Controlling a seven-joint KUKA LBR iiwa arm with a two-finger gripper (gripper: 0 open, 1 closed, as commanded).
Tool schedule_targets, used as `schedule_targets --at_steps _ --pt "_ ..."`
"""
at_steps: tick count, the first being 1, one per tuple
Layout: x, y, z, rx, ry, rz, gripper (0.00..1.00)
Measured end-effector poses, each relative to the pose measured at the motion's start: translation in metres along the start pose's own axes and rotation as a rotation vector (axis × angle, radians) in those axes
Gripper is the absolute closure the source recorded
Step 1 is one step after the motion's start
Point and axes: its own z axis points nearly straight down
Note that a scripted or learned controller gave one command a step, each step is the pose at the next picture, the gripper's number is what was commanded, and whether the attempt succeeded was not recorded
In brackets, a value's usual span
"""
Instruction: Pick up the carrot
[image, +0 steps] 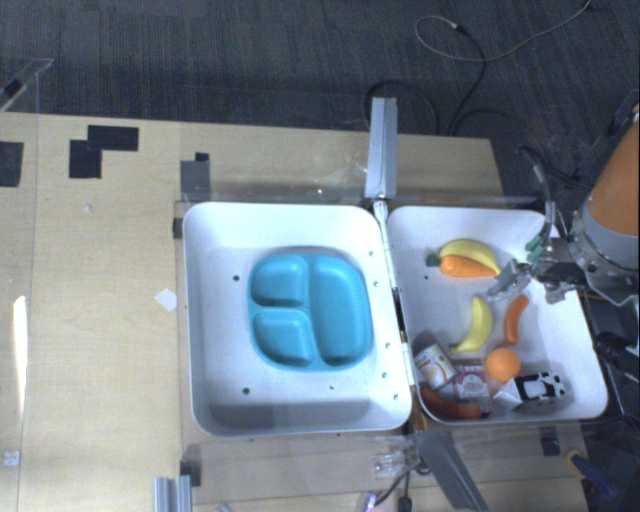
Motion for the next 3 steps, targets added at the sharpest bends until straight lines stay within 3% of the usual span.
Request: schedule_targets --at_steps 1,2,3 --pt "-0.059 0.009 0.151 -0.019 -0.007 -0.033 0.00" --pt "-0.059 -0.020 0.169 -0.011 -0.005 -0.069 0.00" --pt "-0.057 -0.016 0.158 -0.018 -0.004 -0.072 1.00"
